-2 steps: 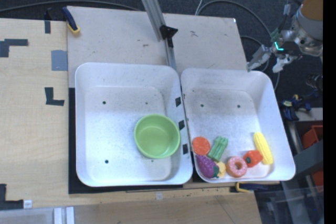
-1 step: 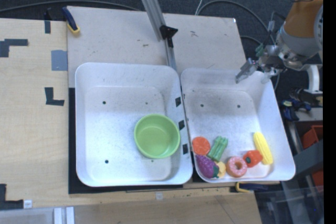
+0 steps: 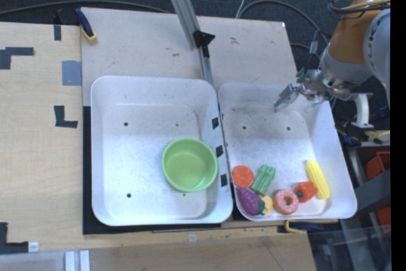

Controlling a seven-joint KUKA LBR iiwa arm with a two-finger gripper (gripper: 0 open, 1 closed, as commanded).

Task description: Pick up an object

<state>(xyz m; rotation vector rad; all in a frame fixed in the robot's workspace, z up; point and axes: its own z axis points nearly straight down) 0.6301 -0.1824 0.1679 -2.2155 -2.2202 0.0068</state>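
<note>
You see gripper (image 3: pixel 283 98) at upper right of frame, over right bin (image 3: pixel 330 136), fingers parted, nothing between them. Toy food (image 3: pixel 279 190) clusters at bin's lower edge, well apart.

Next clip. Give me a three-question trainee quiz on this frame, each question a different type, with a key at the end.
1. True or false: the green bowl sits in the same bin as the toy foods.
2. Multiple choice: where in the right bin are the toy foods gathered? A) along the far edge B) along the near edge C) in the middle
3. Short answer: which bin is the tool over, and is anything visible between its fingers?

Key
1. False; the bowl is in the left bin.
2. B; the corn, doughnut, and the rest lie along the near edge.
3. The right bin, near its far edge; nothing is visible between them.
</note>
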